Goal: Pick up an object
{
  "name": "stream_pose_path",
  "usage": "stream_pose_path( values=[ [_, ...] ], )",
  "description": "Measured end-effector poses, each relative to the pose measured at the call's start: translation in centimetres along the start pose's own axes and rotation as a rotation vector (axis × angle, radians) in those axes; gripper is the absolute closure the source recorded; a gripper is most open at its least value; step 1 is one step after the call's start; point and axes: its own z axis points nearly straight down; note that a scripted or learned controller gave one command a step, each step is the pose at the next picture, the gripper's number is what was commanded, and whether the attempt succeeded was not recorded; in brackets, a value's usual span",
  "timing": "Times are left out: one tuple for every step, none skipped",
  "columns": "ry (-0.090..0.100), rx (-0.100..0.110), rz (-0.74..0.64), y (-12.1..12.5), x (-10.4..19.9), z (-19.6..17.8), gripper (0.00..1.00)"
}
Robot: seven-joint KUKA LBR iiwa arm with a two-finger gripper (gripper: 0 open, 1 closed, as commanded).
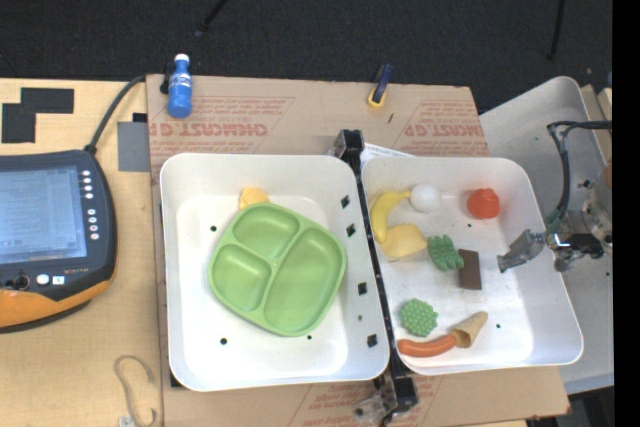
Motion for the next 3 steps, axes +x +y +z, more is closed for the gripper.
stream_pose_path(
  values=[
    [-0.004, -0.013, -0.002, 0.3, 0.0, -0.6, 0.00],
    [-0.001, -0.007, -0.005, 1.3, 0.4, 4.6, 0.00],
    [0.000, -0.005, -0.003, 1.1, 0.1, 10.8, 0.00]
  ],
)
